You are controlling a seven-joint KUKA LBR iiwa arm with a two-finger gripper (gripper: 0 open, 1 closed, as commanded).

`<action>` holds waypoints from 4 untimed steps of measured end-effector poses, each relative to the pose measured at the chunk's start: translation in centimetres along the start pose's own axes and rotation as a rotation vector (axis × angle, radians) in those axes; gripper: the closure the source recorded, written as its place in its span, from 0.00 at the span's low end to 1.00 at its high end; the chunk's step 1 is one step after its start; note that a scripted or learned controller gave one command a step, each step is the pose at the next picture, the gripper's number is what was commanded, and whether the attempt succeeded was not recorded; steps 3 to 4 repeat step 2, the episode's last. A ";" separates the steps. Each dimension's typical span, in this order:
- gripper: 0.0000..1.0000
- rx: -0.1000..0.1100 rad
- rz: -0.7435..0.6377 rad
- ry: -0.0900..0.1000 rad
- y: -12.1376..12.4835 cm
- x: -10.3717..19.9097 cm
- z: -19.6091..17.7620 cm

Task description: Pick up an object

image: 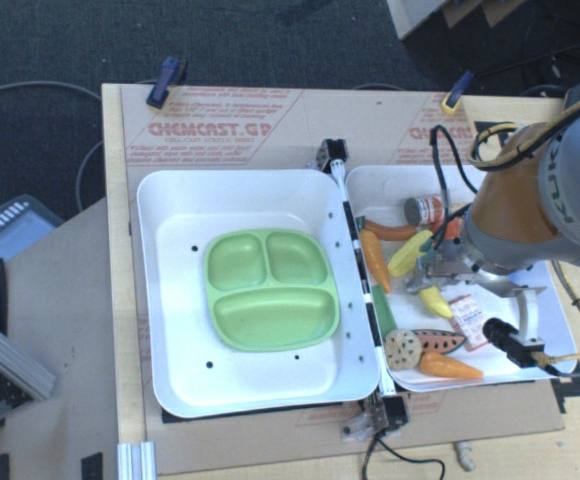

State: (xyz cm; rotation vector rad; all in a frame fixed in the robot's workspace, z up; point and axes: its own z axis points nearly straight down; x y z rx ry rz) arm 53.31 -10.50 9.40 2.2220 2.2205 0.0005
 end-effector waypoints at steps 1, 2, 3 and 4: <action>1.00 0.000 -0.002 0.001 1.7 10.6 -9.4; 1.00 -0.001 -0.002 0.000 3.8 12.1 -9.0; 1.00 -0.001 -0.002 0.000 3.8 12.1 -9.0; 1.00 -0.001 -0.002 0.000 3.8 12.1 -9.0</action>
